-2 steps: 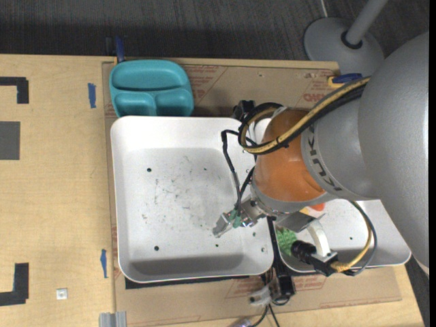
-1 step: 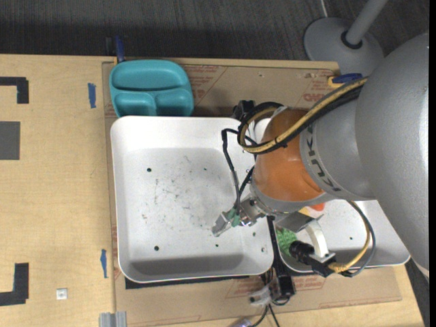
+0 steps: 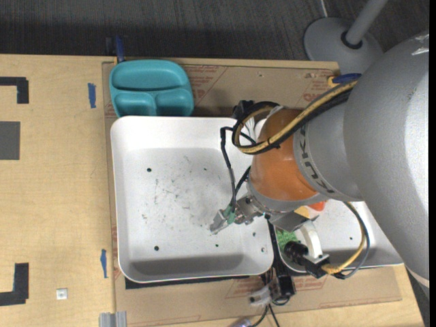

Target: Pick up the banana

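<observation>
White left bin (image 3: 170,182), arm (image 3: 320,162) hiding right bin (image 3: 347,240)

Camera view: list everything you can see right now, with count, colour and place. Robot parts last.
Left bin: one, white, scuffed, centre of the bench.
Right bin: one, white, mostly covered by the arm.
Teal tray: one, teal, three compartments, behind the left bin.
Small items: a few, orange, white and green, right bin under the arm; too hidden to identify.
Banana: cannot make one out.
Arm: one, grey with orange band, from the right.
Gripper: one, low over the left bin.
</observation>
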You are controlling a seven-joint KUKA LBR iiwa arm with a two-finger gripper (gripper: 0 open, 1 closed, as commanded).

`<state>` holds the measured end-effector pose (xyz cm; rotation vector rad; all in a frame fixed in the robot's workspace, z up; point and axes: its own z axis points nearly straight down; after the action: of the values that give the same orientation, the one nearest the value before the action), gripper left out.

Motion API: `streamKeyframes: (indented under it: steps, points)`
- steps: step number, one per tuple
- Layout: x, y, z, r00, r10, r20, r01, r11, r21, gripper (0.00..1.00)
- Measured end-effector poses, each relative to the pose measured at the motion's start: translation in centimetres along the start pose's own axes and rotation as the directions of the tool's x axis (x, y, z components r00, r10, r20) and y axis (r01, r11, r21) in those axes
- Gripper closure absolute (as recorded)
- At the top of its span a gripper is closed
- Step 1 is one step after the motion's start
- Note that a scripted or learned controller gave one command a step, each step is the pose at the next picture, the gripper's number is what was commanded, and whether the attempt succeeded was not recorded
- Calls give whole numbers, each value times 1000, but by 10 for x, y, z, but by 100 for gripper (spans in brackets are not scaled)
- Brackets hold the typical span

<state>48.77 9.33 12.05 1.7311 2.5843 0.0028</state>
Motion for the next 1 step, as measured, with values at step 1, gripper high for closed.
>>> streamKeyframes:
  steps: [1]
  points:
    - [57, 15, -31, 985, 170, -21, -170, 985, 22, 0]
